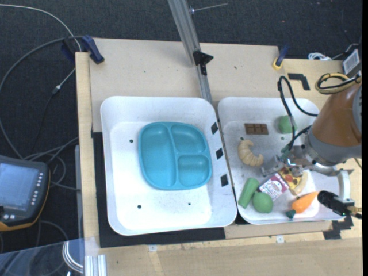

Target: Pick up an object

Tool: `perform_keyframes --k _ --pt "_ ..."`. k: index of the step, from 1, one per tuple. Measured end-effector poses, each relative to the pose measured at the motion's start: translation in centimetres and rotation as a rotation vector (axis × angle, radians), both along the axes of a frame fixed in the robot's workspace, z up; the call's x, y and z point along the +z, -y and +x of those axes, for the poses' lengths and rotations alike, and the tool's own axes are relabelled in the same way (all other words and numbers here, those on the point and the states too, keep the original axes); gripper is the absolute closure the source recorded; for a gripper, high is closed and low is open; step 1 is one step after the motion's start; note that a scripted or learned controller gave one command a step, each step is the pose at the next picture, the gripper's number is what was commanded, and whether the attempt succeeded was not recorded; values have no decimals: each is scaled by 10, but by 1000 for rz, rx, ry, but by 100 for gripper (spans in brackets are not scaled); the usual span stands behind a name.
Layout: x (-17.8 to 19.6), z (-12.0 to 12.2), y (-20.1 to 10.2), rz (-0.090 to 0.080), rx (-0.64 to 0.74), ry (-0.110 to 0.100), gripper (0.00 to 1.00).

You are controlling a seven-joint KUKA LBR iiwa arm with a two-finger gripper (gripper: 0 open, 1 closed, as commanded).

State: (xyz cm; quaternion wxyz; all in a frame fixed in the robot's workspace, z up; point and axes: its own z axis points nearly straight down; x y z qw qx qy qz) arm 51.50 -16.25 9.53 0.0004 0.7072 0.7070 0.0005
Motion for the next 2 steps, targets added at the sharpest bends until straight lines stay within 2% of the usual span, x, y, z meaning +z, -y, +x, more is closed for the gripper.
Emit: perform_keyframes --k 1,2 --pt "12 1 0 -1 1 6 100" --pt "72 5 9 -3 1 6 100"
